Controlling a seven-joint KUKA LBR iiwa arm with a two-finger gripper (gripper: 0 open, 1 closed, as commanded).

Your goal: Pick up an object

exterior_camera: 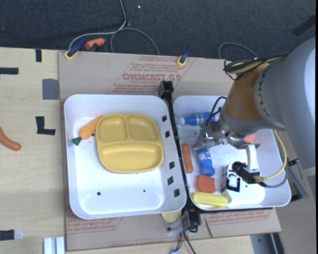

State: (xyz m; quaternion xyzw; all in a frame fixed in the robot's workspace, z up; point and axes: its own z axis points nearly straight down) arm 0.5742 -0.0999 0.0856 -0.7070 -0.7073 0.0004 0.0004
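Observation:
My gripper (211,137) hangs over the middle of the right bin (275,194), just above a blue can (205,161) that lies directly below it in the view. Nothing shows between its fingers. Left of the can lies a brown sausage (187,158) along the bin's left wall. A clear bottle with a blue label (193,119) lies at the back left, close to the gripper. An orange-red piece (205,183) and a yellow corn cob (210,199) sit near the front edge. The arm covers much of the bin's right side.
The left bin (79,194) holds a yellow divided plate (130,143) and a carrot (88,128) at its back left. A small red thing (250,138) peeks out beside the wrist. Another sausage (7,138) lies on the bench far left.

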